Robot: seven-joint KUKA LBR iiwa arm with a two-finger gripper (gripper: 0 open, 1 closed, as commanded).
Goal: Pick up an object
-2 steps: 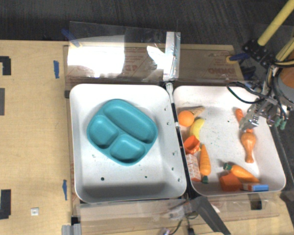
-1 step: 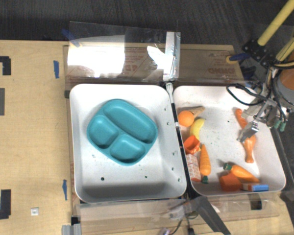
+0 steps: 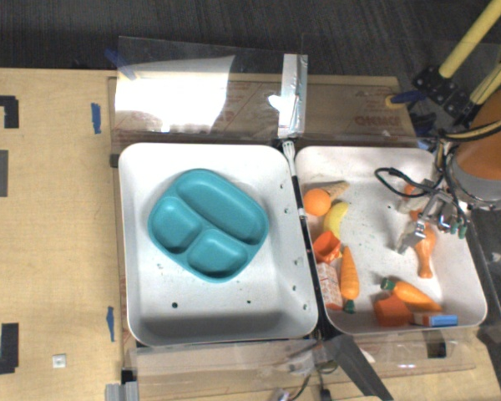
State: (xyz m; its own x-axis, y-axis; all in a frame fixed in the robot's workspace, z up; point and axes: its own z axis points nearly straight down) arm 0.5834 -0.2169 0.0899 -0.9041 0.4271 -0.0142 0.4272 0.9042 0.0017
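Here, fingers [image 3: 413, 239] spread, low in the right bin [image 3: 476, 307] — orange carrot [image 3: 425, 253] seemingly touching them, not gripped.

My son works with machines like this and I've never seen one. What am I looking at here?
This is one camera fixed above a bench, looking down at a slant. Two shallow white bins sit side by side. The left bin holds a teal divided plate. The right bin holds toy food: an orange ball, a yellow piece and several carrots, one at. From the right a robot arm reaches in; its gripper hangs over the right bin, close to a small carrot. I cannot tell whether it holds anything. Its job is to pick up an object.
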